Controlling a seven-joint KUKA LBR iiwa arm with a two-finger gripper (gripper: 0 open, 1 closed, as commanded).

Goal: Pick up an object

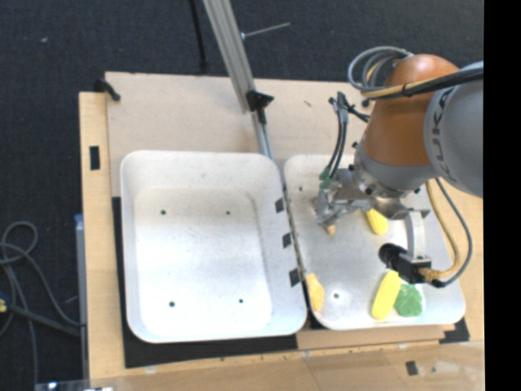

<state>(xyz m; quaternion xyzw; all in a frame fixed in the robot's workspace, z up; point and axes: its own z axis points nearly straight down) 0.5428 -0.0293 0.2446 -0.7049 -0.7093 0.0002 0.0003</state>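
Gripper (328,212) hangs low over the right bin (358,312), near its left wall; whether it is clenched cannot be told. Just beside it lies a small yellow piece (377,221), tilted. At the front, a long yellow object (385,295) stands nearly upright in view, touching a green object (409,300). An orange-yellow piece (314,292) leans along the left wall.

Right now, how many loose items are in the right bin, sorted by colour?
Yellow: 2, one near the hand and one long piece by the front edge.
Green: 1, a lump touching the long yellow piece.
Orange-yellow: 1, a small piece against the bin's left wall.
Total: 4
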